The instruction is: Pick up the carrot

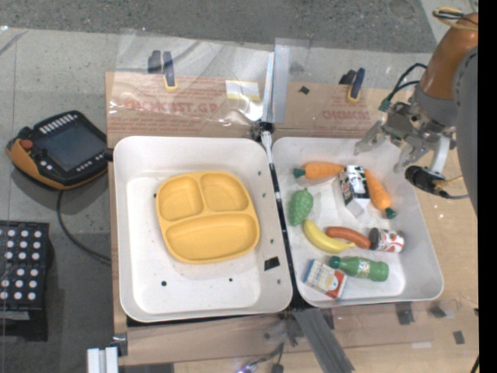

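- Two carrots lie in the right bin (423, 282): one carrot (323, 170) rests nearly level near the bin's far-left part, its green top pointing left, and a second carrot (378, 192) lies slanted further right, its green end toward the near-right.
- Between the two sits a small black-and-white carton (355, 183) — it touches the slanted carrot's left side, and the level carrot's tip comes up just beside it.
- Below the level carrot, a knobbly green vegetable (300, 206) lies by the bin's left wall; a banana (324, 238) curves just beneath it.
- A red sausage (349, 235) lies along the banana's upper right, leading to a small red-and-white can (388, 241) on its side.
- Nearest the front edge are a red-and-white juice box (324, 278) and a green bottle (361, 268) lying flat, just beside each other.
- The gripper (394, 149) hangs over the far-right corner of the right bin, its two fingers (368, 141) splayed wide apart with nothing between them — well clear of both carrots, though nearer the slanted one.
- The left bin (140, 286) holds a yellow divided plate (207, 214).
- A handheld control pendant (60, 148) lies on the floor to the left of the bench.
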Tool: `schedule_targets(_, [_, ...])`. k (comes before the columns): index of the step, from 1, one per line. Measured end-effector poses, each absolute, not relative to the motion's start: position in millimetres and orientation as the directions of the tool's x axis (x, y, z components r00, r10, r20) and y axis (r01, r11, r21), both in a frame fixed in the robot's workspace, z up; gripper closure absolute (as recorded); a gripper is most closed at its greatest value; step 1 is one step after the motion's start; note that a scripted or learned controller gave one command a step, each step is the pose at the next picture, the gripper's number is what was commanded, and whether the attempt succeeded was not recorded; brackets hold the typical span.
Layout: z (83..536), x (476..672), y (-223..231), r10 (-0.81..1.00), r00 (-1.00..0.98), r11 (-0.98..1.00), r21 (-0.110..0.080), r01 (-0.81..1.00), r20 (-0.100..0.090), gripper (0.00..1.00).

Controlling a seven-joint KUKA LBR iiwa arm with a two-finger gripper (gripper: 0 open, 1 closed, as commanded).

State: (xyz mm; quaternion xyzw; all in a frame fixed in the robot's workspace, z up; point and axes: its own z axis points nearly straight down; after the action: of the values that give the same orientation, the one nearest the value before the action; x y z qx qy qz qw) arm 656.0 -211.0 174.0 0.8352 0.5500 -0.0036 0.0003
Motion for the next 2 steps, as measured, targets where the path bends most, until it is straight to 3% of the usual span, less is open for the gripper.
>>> schedule_targets(1, [102.1, 614.8, -210.2, 0.924, 0.383, -0.383, -0.004, 0.924, -0.005, 0.0])
schedule_targets(2, [113.9, 616.7, -211.7, 0.924, 0.382, -0.382, 0.0, 0.924, -0.008, 1.0])
